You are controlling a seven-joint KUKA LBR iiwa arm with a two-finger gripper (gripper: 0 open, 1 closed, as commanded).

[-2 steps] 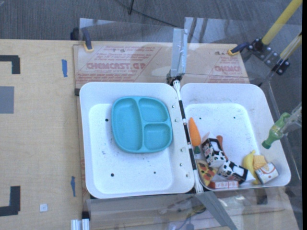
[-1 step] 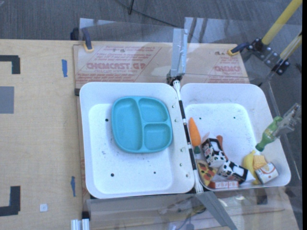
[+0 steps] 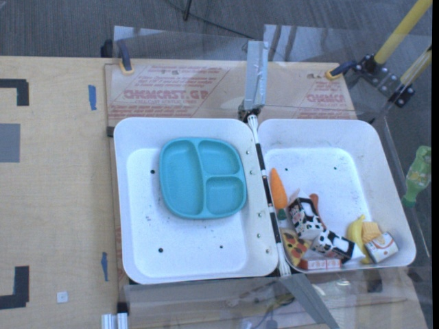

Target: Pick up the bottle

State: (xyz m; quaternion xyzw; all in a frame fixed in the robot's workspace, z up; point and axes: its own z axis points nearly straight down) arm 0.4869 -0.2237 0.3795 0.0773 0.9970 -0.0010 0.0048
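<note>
A pale green, see-through bottle (image 3: 417, 174) stands at the far right of the camera view, just outside the right rim of the right bin (image 3: 322, 139). Its cap end points up and its lower end reaches down to about the level of the bin's rim. I cannot tell what it rests on. Nothing grips it.
The right bin's near corner holds an orange carrot (image 3: 278, 188), a black-and-white cow toy (image 3: 310, 223), a pizza slice (image 3: 294, 248), a banana (image 3: 357, 232) and a small box (image 3: 381, 246). The left bin (image 3: 137, 238) bears a teal divided plate (image 3: 203, 177). Yellow poles (image 3: 405, 22) cross the top right.
</note>
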